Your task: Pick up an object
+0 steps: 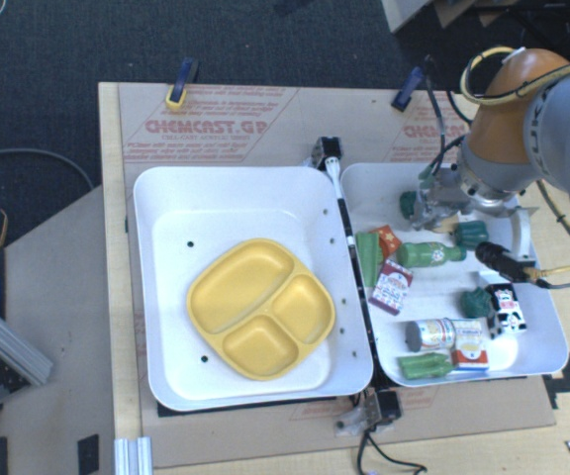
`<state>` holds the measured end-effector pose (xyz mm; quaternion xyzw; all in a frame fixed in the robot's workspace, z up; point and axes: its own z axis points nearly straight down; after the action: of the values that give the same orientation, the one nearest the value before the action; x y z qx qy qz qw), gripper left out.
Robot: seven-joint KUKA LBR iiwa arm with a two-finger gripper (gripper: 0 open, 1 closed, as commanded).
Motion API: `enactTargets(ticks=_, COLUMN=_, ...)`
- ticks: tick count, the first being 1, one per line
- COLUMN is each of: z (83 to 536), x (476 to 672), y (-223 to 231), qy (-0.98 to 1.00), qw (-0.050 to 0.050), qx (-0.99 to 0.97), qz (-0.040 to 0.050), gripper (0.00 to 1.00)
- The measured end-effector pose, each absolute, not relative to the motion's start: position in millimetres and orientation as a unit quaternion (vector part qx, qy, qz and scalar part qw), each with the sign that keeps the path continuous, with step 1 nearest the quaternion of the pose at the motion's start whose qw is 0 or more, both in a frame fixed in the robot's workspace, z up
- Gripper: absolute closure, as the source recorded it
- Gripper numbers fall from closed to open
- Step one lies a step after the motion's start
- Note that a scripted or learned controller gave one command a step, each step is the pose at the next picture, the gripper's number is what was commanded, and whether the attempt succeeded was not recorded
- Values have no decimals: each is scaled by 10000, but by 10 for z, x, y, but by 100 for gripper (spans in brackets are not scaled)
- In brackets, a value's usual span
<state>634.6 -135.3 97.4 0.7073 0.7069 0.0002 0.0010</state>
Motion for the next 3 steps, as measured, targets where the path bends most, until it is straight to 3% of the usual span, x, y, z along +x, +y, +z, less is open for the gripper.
enactTargets(ticks=2, z=2007, x=6229, y=-1479, qy=7068, qw=34, qx=7074, qz=15, gripper=100)
enactTargets(ticks=3, z=2272, x=6241, y=-1482, qy=7073, qw=30, qx=7069, qz=15, gripper=100)
